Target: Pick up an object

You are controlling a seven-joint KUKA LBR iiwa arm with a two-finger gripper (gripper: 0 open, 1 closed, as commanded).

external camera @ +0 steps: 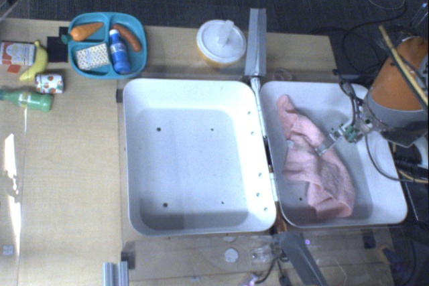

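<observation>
A crumpled pink cloth (314, 164) lies in the right white bin (382, 207), stretching from its upper left down to its lower middle. My gripper (326, 143) reaches in from the right, low over the cloth's right side, its tips at or touching the fabric. The grey arm with its orange band (399, 87) rises behind it at the right edge.
The left white bin (194, 157) sits beside the right one, with a metal divider (255, 43) between them at the back. A blue divided tray (107, 45) of toy food, a white lidded cup (221, 42), a banana (35, 62) and small cans stand at the back left.
</observation>
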